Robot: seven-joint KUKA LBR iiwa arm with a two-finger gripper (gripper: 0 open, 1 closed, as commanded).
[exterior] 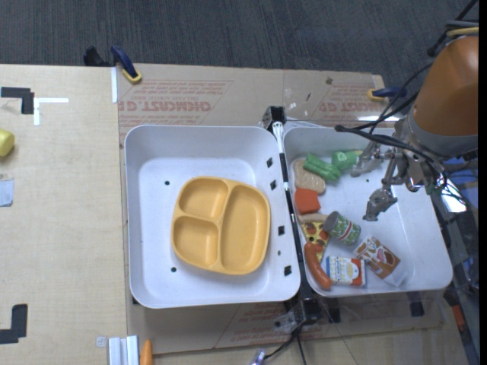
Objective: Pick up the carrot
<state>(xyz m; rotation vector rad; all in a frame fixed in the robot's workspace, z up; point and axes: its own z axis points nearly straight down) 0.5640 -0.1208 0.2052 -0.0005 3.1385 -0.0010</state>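
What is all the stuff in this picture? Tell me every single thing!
Left bin: one, white, holds the plate.
Plate: one, yellow, three compartments.
Right bin: one, white, holds toy food.
Green toy: one, top of right bin.
Orange block: one, left side of right bin.
Can: one, green and grey, lying mid-bin.
Packets: two, bottom of right bin.
Long red-orange piece: one, bottom left corner, possibly the carrot.
Yellow object: one, far left bench.
Gripper: one, grey, above right bin.
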